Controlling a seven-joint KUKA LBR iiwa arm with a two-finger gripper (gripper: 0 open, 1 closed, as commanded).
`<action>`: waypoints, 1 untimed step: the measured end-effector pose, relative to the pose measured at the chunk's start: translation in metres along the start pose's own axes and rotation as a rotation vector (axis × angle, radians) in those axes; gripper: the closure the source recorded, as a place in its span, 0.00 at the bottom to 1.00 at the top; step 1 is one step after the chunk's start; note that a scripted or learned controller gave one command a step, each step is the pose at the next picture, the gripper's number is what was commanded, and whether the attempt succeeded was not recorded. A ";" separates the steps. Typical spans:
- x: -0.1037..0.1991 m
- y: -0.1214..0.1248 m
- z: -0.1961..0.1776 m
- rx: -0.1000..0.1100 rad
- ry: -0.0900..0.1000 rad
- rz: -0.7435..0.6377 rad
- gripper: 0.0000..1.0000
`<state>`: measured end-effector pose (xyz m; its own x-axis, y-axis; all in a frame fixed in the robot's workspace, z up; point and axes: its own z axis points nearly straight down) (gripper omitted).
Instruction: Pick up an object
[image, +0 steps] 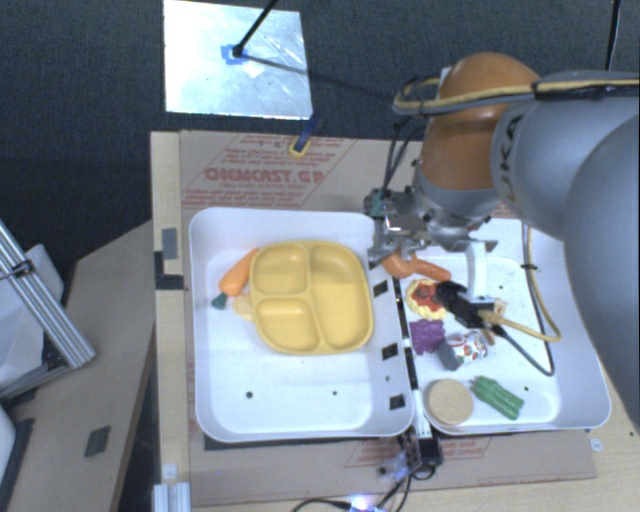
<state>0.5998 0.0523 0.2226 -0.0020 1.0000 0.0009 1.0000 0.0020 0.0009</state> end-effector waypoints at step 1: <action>0.001 0.010 -0.004 -0.001 0.000 -0.003 1.00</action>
<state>0.6102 0.0537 0.2267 -0.0046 1.0000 0.0013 1.0000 0.0046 0.0015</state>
